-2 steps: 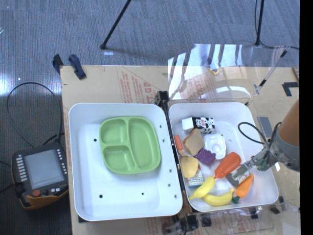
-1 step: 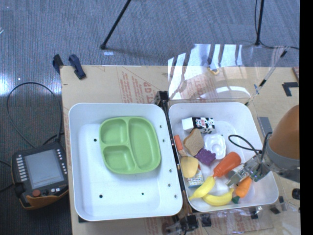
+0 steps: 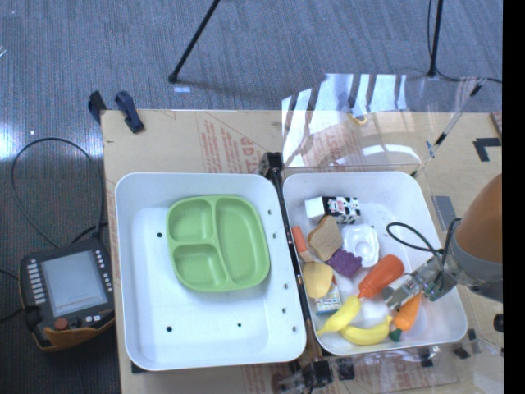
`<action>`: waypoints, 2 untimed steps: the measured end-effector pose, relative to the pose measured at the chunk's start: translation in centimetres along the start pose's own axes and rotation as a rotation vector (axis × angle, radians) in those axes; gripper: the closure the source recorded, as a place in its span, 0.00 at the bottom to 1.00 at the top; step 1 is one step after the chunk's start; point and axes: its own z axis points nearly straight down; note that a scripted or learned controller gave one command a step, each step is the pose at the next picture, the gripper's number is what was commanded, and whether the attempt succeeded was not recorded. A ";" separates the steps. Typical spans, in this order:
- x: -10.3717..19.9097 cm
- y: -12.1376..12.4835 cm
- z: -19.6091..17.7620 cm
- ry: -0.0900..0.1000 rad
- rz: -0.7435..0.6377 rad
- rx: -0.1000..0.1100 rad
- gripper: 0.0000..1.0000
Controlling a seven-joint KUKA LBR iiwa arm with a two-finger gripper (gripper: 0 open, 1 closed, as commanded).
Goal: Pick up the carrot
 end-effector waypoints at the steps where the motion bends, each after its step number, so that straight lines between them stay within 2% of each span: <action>1: 5.5 4.1 -10.3 0.013 0.176 0.010 1.00; 2: 5.5 3.9 -10.0 0.015 0.178 0.016 0.00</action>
